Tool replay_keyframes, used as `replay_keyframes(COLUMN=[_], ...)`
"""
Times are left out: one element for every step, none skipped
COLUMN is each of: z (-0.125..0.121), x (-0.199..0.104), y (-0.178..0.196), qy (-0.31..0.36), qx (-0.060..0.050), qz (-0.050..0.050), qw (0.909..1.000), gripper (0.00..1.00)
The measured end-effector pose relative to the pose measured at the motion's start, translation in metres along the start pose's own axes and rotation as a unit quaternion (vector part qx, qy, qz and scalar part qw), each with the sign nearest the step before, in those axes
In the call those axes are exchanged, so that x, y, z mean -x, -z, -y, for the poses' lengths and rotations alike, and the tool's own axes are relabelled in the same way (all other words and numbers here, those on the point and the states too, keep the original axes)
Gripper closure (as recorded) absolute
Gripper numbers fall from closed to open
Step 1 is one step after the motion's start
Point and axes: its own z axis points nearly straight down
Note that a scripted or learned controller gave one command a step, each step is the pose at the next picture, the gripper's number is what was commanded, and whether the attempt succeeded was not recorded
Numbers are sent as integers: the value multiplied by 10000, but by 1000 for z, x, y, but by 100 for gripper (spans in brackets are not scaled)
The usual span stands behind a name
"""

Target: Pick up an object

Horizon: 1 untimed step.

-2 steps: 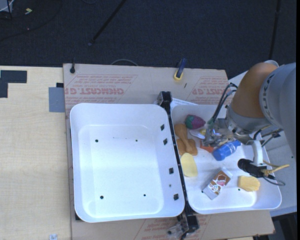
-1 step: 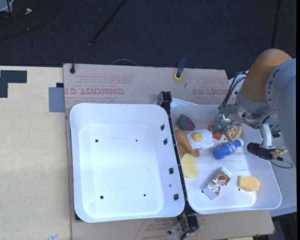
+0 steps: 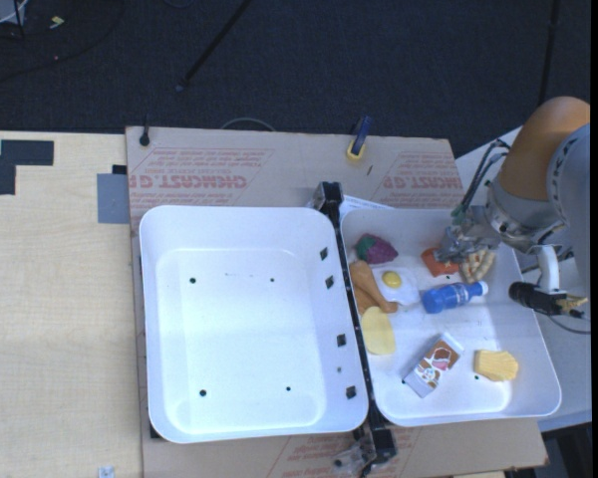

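Hovering over an orange block (image 3: 440, 262) in the smooth white right bin (image 3: 538, 386), metal hand (image 3: 465, 245); finger state indiscernible, beside glossy blue bottle (image 3: 450, 296).

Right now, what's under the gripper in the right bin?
The gripper is low over an orange-red object, with the blue bottle just in front. The fingers cover part of that object.

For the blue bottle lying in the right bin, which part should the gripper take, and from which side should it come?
Likely the middle of the blue bottle's body, coming from above. It lies on its side, long axis roughly left-right with the white cap end to the right, so the fingers should close across its narrow width. The bin floor in front of it is free; the gripper and an orange object crowd the far side.
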Motion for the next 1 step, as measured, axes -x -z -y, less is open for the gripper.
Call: replay_keyframes(z=[1], x=[3], y=[280], qy=[-13], qx=[5], qz=[36], qw=[10000], gripper=[100])
